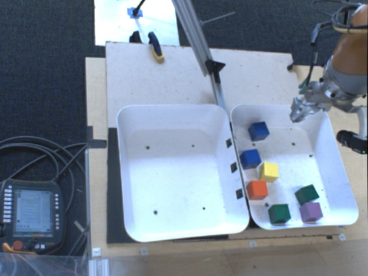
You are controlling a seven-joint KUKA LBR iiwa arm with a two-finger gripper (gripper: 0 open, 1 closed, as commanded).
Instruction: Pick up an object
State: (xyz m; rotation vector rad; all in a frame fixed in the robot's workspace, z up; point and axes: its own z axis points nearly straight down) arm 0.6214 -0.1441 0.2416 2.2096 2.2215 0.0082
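The right bin holds several small cubes: two blue ones, a yellow one, an orange one, two green ones and a purple one. My gripper hangs over the bin's far right rim, to the right of the upper blue cube and apart from every cube. Nothing shows between its fingers.
The left bin stands beside the right one. A slanted metal pole crosses the back of the bench down to the gap between the bins. A teach pendant with cables lies at the lower left.
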